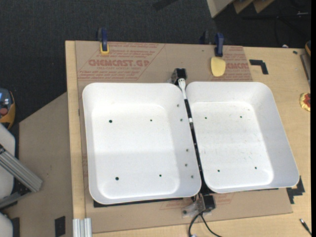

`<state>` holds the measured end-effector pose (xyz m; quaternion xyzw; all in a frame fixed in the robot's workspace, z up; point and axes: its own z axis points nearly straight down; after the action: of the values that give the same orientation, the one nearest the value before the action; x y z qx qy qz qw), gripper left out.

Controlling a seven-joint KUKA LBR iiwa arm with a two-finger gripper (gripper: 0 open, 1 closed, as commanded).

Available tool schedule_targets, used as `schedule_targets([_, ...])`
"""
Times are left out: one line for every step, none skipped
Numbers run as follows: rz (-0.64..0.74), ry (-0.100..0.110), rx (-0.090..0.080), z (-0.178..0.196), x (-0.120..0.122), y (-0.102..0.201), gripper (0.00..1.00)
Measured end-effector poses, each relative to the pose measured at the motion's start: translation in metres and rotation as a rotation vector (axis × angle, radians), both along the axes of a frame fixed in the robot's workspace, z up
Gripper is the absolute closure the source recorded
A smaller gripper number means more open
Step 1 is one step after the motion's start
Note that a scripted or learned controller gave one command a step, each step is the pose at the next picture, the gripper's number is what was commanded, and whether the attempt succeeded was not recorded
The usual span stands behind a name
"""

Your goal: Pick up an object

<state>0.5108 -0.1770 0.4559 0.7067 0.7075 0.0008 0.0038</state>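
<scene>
Two shallow white bins sit side by side on the worktop (148, 58), a brown board printed with red lettering. The left bin (94, 132) and the right bin (276, 132) touch along their inner edges, where a thin dark strip (190, 127) runs between them from a small black fitting (178, 74) at the far end to another black fitting with a cable (205, 204) at the near end. Each bin floor carries four small dark dots, and the right bin's floor is lightly speckled with fine marks. No object to pick up can be made out inside either bin, so its place cannot be told. A yellowish clamp pad (217, 66) with a blue handle rests on the far edge of the board just behind the right bin, and a second clamp (103, 39), blue and yellow, grips the far edge behind the left bin. Dark carpet (49, 14) surrounds the board. As for the gripper, whether it is spread or pressed together cannot be told from this view.
</scene>
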Motion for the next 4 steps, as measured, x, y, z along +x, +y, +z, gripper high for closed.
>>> schedule_targets([-0.001, 0.01, 0.006, -0.135, 0.033, 0.005, 1.0])
schedule_targets([0.002, 0.01, 0.006, -0.208, 0.024, 0.073, 1.0])
schedule_targets([0.005, -0.012, 0.003, -0.041, 0.033, 0.109, 1.0])
schedule_targets([0.002, 0.01, 0.005, -0.144, 0.071, 0.142, 1.0])
